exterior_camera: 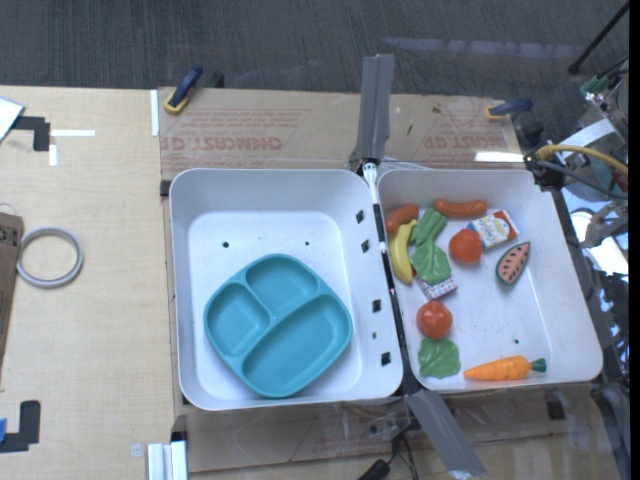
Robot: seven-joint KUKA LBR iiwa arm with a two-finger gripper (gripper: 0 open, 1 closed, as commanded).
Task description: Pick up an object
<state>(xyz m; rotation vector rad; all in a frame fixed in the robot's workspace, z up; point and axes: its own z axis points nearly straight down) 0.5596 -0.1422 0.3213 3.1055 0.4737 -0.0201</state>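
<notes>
Several toy foods [465, 246] fill the right bin [570, 298].

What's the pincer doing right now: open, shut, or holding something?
Pincer: cannot be told from the camera view. The toy foods, including the orange plastic carrot, lie loose in the right white bin.

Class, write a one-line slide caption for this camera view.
Two white bins: left bin holds a blue divided plate; right bin holds toy food, including a carrot.

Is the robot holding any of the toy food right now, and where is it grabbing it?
Nothing looks held. The carrot, watermelon slice and both tomatoes all lie loose in the right bin.
</notes>
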